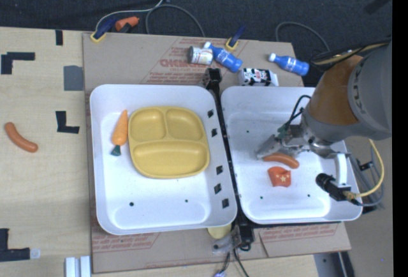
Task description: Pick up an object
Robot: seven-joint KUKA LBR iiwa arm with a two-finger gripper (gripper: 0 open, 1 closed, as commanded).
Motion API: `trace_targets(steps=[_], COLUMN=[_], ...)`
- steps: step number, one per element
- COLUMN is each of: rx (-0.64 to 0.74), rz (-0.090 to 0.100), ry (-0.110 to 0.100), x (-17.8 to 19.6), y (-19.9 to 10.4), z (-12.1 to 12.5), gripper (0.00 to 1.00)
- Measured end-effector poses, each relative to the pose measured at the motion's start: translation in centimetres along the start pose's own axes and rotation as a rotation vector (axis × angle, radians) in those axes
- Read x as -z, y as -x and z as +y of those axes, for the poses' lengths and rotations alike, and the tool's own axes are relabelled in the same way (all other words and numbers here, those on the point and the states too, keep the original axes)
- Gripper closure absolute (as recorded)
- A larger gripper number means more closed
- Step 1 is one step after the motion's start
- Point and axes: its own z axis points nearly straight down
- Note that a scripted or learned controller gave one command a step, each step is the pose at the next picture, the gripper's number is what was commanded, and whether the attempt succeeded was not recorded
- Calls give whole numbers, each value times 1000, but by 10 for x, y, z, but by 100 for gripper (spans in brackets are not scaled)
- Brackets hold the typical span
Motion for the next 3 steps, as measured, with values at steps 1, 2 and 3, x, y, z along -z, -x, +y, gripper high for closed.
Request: trace_targets(steps=[1, 2, 3], rx=[2, 1, 10], rz=[-2, -4, 5], ry=[4, 4, 2], x=[0, 10, 102], y=[-32, -30, -86], z=[-49, -48, -34], gripper=[0, 100, 100])
